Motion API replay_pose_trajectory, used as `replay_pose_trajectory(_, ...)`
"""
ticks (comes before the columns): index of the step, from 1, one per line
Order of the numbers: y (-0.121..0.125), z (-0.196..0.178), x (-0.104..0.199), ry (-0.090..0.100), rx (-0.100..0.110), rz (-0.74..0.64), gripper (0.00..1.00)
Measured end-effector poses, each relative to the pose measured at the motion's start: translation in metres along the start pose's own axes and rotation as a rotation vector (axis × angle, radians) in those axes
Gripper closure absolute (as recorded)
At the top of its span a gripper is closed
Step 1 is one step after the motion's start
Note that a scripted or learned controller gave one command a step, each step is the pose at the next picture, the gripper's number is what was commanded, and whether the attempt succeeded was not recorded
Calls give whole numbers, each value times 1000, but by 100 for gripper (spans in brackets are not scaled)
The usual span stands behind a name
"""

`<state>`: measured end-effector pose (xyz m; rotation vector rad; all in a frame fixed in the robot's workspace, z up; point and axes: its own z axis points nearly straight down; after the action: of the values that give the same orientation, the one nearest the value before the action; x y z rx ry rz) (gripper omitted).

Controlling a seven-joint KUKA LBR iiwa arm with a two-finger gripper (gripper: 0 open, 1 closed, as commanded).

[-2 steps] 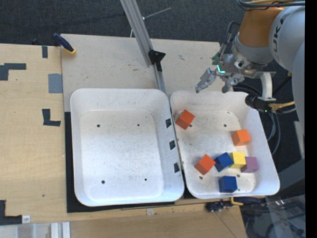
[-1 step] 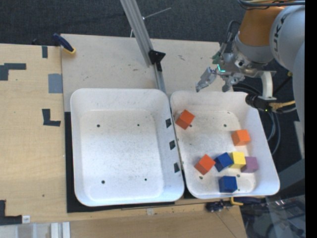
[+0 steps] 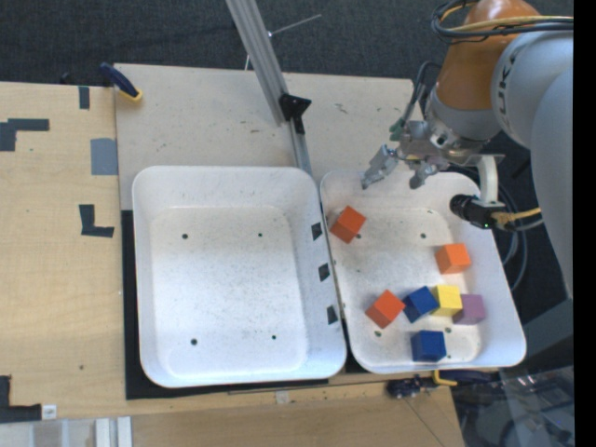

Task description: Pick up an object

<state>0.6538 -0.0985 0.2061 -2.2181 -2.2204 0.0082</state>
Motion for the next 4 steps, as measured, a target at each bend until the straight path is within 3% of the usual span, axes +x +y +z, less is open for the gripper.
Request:
replay_pose_trajectory(1,-1,47,8,1,0,-1,0)
replay_pose_trajectory(2,-7,90,9,3,-14,1,0)
replay_pose_trajectory(3,-5,75,11,3,-21,-3,100)
replay_pose_trajectory(4,-1,26,2,0,-10,-1,100)
